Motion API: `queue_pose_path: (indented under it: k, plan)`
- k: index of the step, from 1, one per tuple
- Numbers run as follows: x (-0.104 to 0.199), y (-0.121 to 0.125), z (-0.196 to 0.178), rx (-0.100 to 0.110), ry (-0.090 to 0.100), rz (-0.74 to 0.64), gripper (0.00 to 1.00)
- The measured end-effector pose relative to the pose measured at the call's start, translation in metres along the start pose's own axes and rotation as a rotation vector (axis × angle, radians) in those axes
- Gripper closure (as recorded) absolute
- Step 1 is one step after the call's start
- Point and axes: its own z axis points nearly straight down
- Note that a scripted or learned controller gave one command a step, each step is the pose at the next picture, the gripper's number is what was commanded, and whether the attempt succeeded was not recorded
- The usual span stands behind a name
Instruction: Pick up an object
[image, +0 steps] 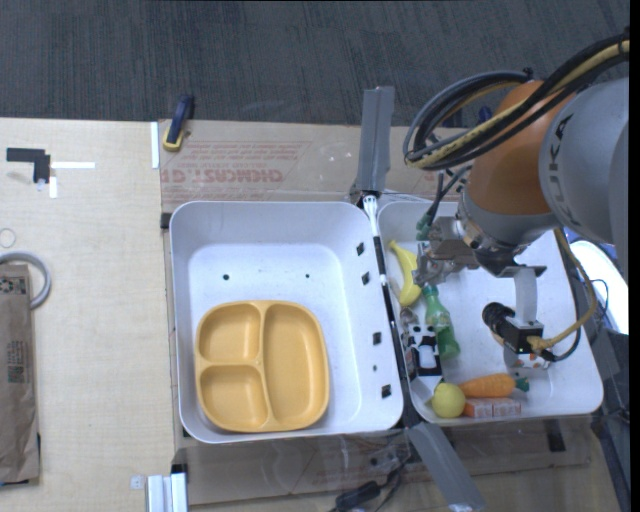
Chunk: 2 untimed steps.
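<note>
Grey hand (437, 262) over right bin (560, 395) — beside banana (405, 272).

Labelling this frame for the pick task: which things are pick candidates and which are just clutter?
Job:
gripper
banana
green bottle
lemon
carrot
right bin

Lying about:
yellow tray in left bin
brown bag
blue-yellow tool
</note>
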Motion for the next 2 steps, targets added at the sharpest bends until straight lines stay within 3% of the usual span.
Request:
queue_pose_path:
  k: [1, 2]
  plan:
    - [-0.018, -0.049, -0.062, -0.003, 0.002, -0.364, 1.0]
    - [0.015, -0.082, 0.008, -0.001, 0.003, -0.299, 1.0]
